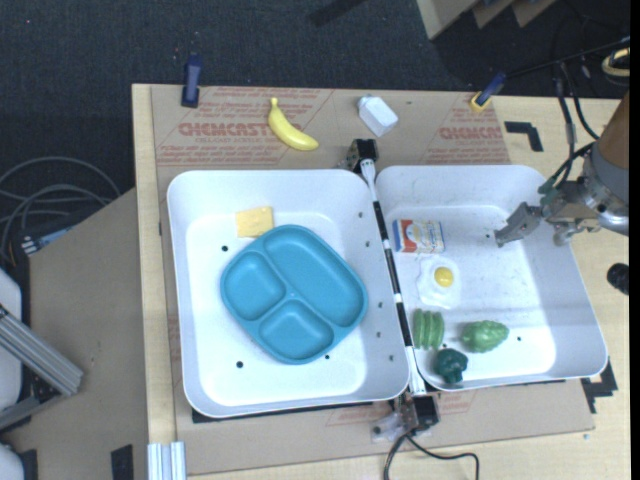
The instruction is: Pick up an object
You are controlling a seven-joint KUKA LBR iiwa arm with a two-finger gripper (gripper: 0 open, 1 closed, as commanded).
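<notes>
Blue tray [292, 293] fills left bin [190, 268]; banana [289, 128] lies outside

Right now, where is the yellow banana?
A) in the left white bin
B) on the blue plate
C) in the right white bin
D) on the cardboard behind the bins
D: the yellow banana lies on the brown cardboard sheet, behind the left white bin, outside both bins.
</notes>
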